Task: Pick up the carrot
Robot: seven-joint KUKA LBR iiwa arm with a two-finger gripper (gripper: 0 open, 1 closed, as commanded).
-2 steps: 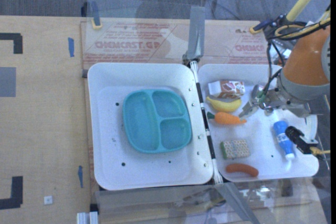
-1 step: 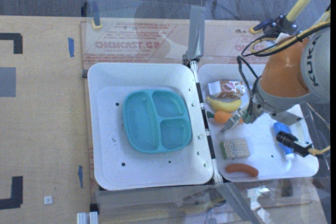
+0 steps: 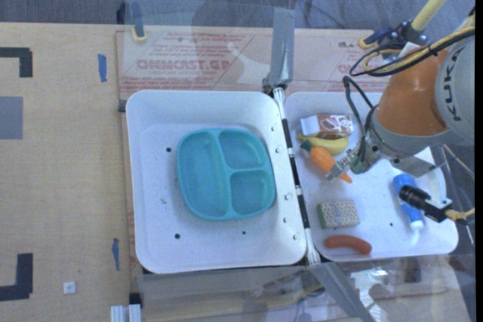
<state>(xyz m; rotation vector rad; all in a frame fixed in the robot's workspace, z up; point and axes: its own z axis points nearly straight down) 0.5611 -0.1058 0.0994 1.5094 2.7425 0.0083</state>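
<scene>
Closest to the lens, at the bottom of the right bin [image 3: 445, 241], we note a reddish sausage [image 3: 348, 243], and just above it a speckled sponge-like block [image 3: 337, 213]. Left bin [image 3: 143, 162] carries a teal divided plate [image 3: 226, 172]; both bins sit side by side on the table [image 3: 60, 162]. Target: the carrot [image 3: 323, 159], orange, short and tapered, lying flat on the floor of the right bin near its left wall, directly below a banana [image 3: 327, 143] and touching or nearly touching it; a small wrapped packet [image 3: 328, 123] lies above the banana. A blue-and-white tube-like item [image 3: 408, 201] lies to the right. The end effector [image 3: 343, 166] sits low just right of the carrot, at its thin end; we cannot tell how its jaws stand, and nothing is visibly held. Handling estimate: we judge the carrot to be a light toy piece, stiff, with a smooth and probably slippery skin, not fragile. Its taper would tend to squeeze it out of a grip near the tip, so we would take hold across the thick middle, jaws set crosswise to its long axis. Risk: the banana crowds the upper side, leaving little room for a finger there; a nudge could roll the carrot.
</scene>
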